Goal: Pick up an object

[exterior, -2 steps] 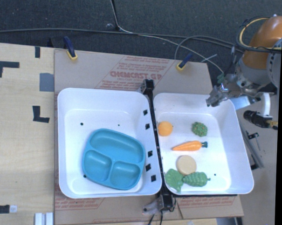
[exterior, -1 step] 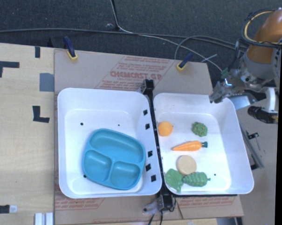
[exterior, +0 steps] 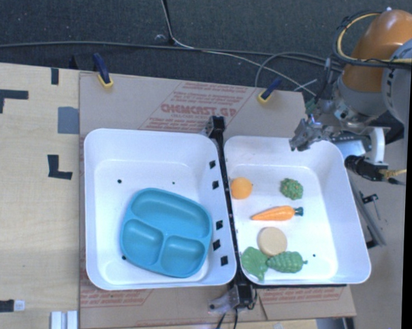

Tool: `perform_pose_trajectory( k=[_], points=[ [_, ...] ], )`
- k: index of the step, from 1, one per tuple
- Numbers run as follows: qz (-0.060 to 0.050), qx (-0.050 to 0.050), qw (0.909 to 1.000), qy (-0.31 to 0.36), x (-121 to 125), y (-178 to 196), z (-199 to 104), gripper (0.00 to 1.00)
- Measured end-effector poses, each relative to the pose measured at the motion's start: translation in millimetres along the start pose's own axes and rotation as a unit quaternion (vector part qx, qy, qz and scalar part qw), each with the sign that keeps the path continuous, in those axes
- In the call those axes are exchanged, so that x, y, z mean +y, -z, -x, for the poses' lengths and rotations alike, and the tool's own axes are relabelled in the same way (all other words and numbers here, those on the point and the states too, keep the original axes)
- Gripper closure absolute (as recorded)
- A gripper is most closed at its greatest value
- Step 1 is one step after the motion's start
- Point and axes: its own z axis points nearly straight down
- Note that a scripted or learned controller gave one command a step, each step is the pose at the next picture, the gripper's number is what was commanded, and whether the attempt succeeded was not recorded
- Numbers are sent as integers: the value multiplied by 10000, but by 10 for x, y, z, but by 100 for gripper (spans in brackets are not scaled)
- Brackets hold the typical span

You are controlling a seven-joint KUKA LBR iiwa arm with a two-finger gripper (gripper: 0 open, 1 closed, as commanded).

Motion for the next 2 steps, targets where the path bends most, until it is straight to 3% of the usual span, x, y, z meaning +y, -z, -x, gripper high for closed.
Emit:
perform_pose_trajectory(
  k=[2],
  points=[
    [-8,6,10000,8,-163,-6,-1142,100]
  ],
)
